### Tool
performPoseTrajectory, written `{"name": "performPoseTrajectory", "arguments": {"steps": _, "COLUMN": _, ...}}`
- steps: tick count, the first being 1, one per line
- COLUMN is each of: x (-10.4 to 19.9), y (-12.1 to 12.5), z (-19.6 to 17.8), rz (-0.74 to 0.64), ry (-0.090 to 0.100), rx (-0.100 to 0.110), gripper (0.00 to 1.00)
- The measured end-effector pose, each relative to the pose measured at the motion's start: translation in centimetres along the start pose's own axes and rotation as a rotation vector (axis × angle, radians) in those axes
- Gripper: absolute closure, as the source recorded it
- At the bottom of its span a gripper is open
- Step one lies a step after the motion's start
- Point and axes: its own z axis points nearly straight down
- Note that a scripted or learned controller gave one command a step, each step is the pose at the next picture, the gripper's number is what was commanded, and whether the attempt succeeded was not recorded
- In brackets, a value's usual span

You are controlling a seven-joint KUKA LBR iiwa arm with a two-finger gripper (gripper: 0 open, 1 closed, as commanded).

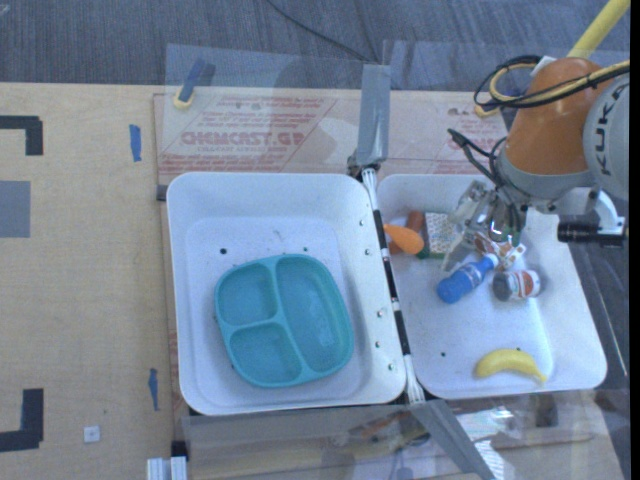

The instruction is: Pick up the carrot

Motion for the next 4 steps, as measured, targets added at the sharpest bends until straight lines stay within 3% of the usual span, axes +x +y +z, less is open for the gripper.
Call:
{"name": "performPoseTrajectory", "arguments": {"steps": 1, "x": -0.8, "y": 3.0, "z": 1.3, "rz": -0.488, "ry": -0.019, "rx": 0.001, "gripper": 0.00}}
{"name": "performPoseTrajectory", "arguments": {"steps": 2, "x": 4.9, "y": -0.6, "z": 1.2, "rz": -0.476, "ry": -0.028, "rx": -0.005, "gripper": 0.00}}
{"name": "performPoseTrajectory", "arguments": {"steps": 3, "x": 4.5, "y": -0.5, "z": -0.2, "rz": -0.470, "ry": -0.045, "rx": -0.008, "gripper": 1.00}}
{"name": "performPoseTrajectory", "arguments": {"steps": 4, "x": 4.5, "y": -0.5, "z": -0.2, "rz": -0.469, "ry": -0.044, "rx": -0.009, "gripper": 0.00}}
